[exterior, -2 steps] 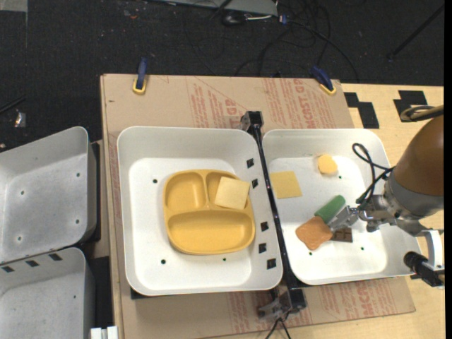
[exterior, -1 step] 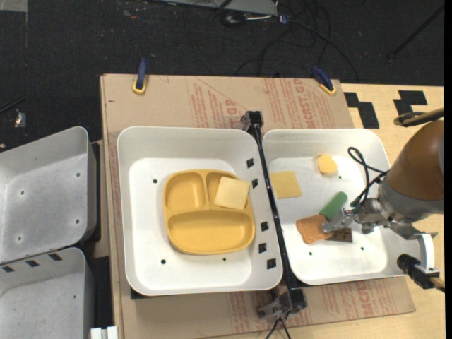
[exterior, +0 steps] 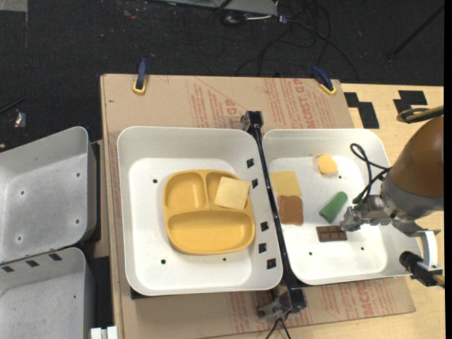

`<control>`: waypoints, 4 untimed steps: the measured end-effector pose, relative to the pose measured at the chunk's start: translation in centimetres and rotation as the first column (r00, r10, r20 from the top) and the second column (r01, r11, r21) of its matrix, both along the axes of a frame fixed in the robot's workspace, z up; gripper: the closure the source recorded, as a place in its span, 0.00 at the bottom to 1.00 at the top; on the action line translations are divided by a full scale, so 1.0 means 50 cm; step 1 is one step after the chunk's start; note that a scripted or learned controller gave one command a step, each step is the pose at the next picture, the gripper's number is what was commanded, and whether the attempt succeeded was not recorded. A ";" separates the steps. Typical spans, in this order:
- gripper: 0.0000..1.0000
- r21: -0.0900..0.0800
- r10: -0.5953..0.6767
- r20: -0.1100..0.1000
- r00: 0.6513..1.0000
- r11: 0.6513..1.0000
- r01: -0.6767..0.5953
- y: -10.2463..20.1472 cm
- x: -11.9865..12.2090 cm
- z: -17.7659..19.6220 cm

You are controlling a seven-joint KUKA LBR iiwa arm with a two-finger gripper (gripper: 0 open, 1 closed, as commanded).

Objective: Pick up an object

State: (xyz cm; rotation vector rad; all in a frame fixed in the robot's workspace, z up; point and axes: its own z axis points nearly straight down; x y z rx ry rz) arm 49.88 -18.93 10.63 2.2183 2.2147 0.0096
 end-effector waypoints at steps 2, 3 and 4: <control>1.00 -0.002 0.005 -0.003 1.000 1.000 -0.005 0.025 0.026 0.190; 1.00 -0.002 0.005 -0.003 1.000 1.000 -0.005 0.025 0.029 0.296; 1.00 0.001 0.010 -0.007 1.000 1.000 -0.010 0.131 0.070 0.290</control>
